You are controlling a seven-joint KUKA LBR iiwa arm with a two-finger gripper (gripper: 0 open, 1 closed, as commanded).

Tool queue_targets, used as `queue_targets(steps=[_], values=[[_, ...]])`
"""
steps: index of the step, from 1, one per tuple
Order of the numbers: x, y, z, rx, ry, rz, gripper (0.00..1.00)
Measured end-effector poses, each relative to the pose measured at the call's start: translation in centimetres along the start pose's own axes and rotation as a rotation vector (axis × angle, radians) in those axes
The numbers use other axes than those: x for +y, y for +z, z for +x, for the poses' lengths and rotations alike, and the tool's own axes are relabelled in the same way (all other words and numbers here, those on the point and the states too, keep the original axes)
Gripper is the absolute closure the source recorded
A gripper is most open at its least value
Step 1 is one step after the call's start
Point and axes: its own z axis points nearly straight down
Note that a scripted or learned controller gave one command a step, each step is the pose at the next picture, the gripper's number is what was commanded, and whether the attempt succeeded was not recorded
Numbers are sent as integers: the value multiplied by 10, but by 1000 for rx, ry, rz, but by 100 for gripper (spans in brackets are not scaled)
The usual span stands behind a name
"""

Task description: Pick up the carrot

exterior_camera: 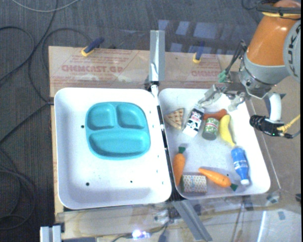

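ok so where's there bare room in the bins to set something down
The left bin has bare floor all round the blue tray, widest along its near edge. In the right bin a small patch lies between the can, the bottle and the carrots. Its far end, under the gripper, is crowded.

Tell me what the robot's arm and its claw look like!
The arm is big and round, with a shiny orange band on top and grey metal below it. Part of a dark letter shows on its grey side. At its tip sits the gripper, made of thin silvery metal pieces, with a little green part and thin dark wires running to it. A white and black attachment sticks out beside the wrist.
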Motion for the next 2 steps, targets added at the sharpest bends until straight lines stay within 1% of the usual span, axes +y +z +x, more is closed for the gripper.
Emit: queue_targets(steps=[1, 2], values=[[42, 42, 7, -1, 179, 1, 0], [2, 24, 5, -5, 125, 1, 0]])
